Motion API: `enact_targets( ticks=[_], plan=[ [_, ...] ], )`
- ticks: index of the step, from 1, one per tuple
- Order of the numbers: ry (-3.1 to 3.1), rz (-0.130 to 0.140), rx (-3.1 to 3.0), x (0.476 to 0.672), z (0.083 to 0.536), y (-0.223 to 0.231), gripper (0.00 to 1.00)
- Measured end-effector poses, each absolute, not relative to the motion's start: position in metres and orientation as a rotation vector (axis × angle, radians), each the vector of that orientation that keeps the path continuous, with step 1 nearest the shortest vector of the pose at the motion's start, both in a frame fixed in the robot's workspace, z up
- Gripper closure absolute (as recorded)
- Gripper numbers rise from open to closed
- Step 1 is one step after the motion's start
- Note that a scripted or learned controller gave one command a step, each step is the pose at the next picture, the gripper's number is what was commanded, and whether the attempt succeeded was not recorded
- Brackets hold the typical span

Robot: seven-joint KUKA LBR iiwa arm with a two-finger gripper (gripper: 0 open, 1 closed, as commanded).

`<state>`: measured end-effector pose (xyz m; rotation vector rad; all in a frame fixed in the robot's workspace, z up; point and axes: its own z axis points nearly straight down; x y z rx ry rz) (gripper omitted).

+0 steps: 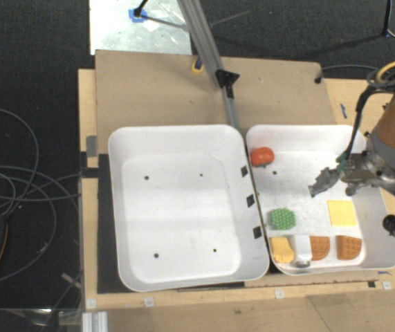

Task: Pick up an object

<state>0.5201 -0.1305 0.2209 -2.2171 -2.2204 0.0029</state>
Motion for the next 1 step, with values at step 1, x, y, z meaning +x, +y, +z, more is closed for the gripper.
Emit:
enact_targets(
  ticks=[1],
  plan=[
    [-2.221, 0.002, -2.218, 0.5169, 0.1772, -0.1249, 0.0]
  ],
)
